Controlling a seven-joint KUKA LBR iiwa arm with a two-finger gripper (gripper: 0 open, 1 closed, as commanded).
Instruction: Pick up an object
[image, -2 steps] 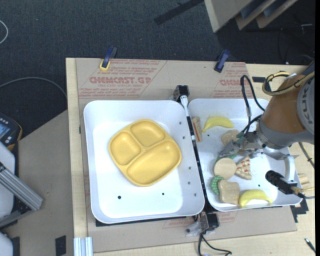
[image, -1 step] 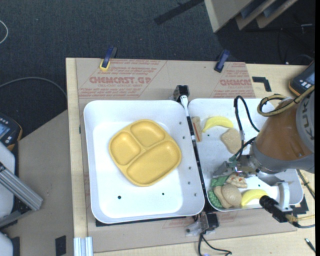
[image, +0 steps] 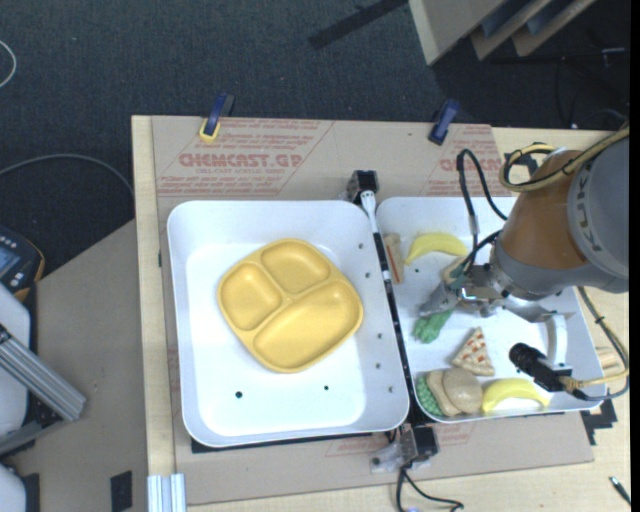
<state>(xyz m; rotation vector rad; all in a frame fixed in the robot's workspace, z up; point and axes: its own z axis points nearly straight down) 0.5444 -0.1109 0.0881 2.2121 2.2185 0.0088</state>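
Two curved yellow bananas (image: 436, 245) flank the metal claw (image: 447, 300), spread wide over a green piece (image: 432, 325).

Brightness: even overhead light; bench well lit, floor at far side dim for you.
Glare: left bin (image: 200, 330) white floor nr blown out; soft sheen on yellow tray (image: 290, 303).
Shadows: faint, short; you see a thin one under the tray's near edge, darker under arm (image: 560, 225) in right bin (image: 415, 215).
Focus: centre fairly sharp; small items in right bin soft.
Edges: slight softness at corners; bench lines look a bit bowed.
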